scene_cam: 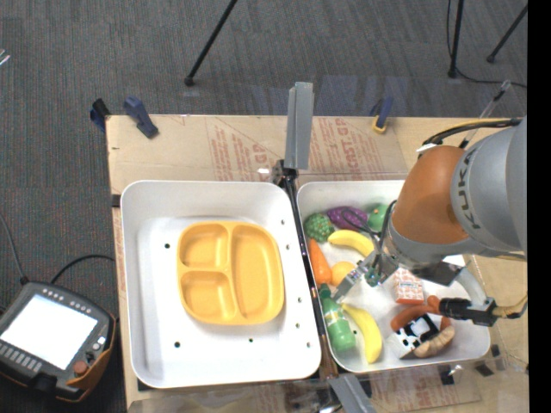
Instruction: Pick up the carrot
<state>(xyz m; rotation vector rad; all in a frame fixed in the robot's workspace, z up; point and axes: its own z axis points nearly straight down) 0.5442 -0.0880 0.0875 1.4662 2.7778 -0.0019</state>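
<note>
The carrot point(319, 262) lies against the left wall of the right bin point(392, 366), beside the broccoli point(318, 227). The gripper point(360, 280) hangs just right of the carrot, jaws parted, nothing between them. Below the carrot stands a green bottle point(337, 323).

Premises present as a robotics laboratory or test cell, not a home or shop. Evidence: an industrial arm point(469, 200), grey with an orange band, stands over a worktop point(215, 149) faced with taped cardboard sheeting. Clamps point(139, 117) grip the worktop's far edge. A handheld control pendant point(53, 338) with a lit screen lies on the floor at lower left, cable attached. Flooring is dark grey carpet point(103, 41). Black tripod legs point(215, 33) stand behind the worktop
</note>
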